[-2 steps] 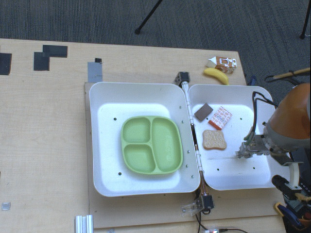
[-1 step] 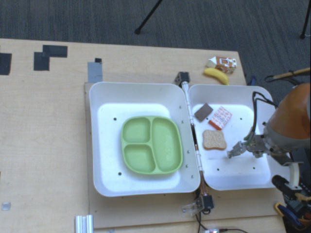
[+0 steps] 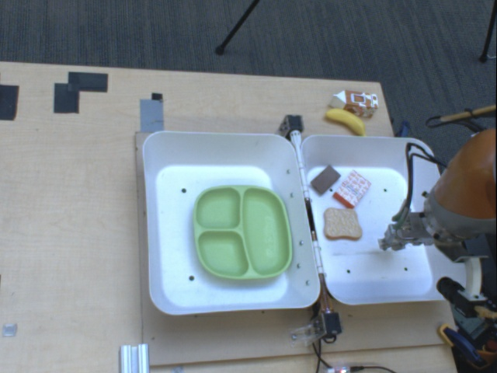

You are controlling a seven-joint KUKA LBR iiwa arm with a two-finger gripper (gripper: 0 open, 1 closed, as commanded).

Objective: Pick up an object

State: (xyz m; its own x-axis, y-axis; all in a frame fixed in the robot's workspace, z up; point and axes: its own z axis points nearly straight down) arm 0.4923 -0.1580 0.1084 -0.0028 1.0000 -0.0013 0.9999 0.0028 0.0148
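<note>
Quick count: two white bins, the left bin (image 3: pixel 155 208) and the right bin (image 3: pixel 373 286). One green divided plate (image 3: pixel 242 232) with three compartments. One slice of toast (image 3: pixel 342 224), one red-and-white packet (image 3: pixel 352 187), one dark grey block (image 3: pixel 324 179). On the bench: one banana (image 3: pixel 345 120) and one small carton (image 3: pixel 357 100).

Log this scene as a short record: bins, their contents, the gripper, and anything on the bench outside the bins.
left bin: green divided plate
right bin: bread slice, red-and-white packet, grey block
gripper: inside right bin, right of the bread slice, nothing seen held
bench behind right bin: banana, small carton
</note>
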